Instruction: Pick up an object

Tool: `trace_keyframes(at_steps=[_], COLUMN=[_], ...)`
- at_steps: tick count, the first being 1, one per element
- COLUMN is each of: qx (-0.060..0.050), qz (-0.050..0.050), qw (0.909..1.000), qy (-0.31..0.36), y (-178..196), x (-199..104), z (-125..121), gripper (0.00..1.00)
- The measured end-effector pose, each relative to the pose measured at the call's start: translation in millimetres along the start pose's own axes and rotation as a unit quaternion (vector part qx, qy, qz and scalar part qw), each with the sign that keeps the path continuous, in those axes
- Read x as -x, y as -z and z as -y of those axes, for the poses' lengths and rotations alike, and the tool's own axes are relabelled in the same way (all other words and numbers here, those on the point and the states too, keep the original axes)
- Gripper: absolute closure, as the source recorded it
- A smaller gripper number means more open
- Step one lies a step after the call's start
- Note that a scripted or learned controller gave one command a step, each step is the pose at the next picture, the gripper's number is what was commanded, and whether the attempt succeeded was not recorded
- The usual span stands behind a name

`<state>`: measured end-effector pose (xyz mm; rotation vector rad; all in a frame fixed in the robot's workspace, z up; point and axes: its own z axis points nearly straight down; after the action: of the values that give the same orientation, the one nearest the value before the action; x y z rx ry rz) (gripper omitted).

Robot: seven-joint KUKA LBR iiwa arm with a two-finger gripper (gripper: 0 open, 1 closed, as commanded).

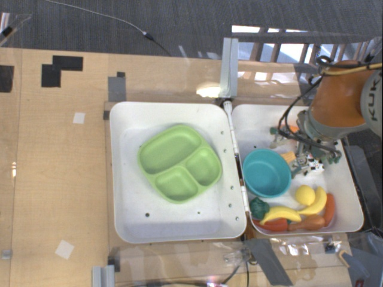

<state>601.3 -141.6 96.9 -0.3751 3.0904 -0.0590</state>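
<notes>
Two shallow white bins sit side by side on the wooden bench (pixel 54 178). The left bin (pixel 131 220) carries a green divided plate (pixel 179 163) with three compartments, lying near the bin's middle and turned at a slant to its edges.

The right bin (pixel 257 121) holds the clutter. A teal bowl (pixel 267 172) stands upright against the bin's left edge, about halfway down it. Along the bin's near edge lies a cluster of toy food: a yellow lemon (pixel 305 194) just beside the bowl, a banana (pixel 284 213) lying below it, a second curved yellow piece (pixel 318 203) to the lemon's right, a red-orange piece (pixel 275 224) under the banana, an orange one (pixel 328 211) toward the near right corner, and a dark green item (pixel 258 208) tucked at the near left corner, touching the bowl's base (what it is cannot be made out).

The arm (pixel 341 97) reaches in over the bin's right edge, its orange band above the wrist. The gripper (pixel 308 160) hangs over the bin floor just to the right of the bowl and above the lemon, amid cables and dark fittings; whether its jaws stand apart or together cannot be told, and nothing can be seen between them.
</notes>
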Motion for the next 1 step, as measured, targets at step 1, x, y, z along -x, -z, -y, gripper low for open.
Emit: trace_keyframes(at_steps=[1], qx=[-0.002], qz=[0.000], qw=[1.0000], qy=[-0.002], y=[0.7], x=[-6.3], z=[-1.7], gripper=[0.00])
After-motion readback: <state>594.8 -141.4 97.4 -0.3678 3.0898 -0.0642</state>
